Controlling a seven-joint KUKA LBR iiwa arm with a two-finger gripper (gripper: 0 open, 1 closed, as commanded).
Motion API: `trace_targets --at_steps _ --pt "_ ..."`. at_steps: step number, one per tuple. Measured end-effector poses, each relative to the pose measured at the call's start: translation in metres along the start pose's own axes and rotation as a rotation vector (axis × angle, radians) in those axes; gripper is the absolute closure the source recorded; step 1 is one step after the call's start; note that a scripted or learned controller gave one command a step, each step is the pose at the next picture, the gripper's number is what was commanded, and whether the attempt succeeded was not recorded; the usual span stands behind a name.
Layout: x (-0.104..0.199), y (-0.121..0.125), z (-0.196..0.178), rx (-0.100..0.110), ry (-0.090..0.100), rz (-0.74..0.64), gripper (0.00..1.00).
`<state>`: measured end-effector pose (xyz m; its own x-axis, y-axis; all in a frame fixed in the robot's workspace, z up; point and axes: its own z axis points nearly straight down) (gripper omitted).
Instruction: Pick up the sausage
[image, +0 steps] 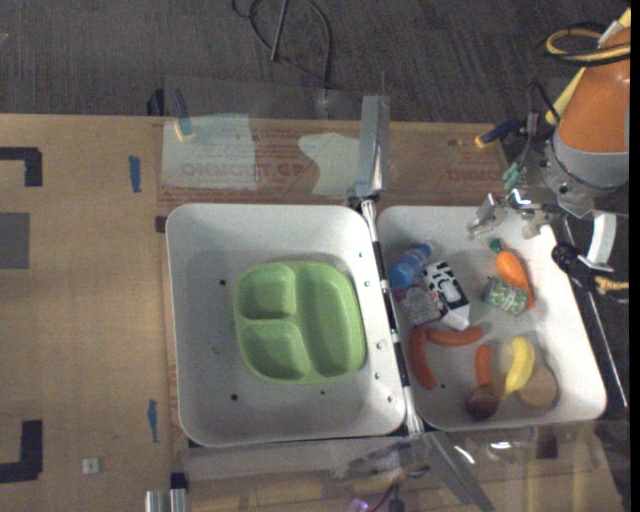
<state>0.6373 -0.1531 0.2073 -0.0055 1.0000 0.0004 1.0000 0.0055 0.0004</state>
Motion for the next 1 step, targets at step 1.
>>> trace_targets --at_steps 1 --pt "-0.0351 -0.0589 0.0726 0.000 -0.001 0.079 0.00"
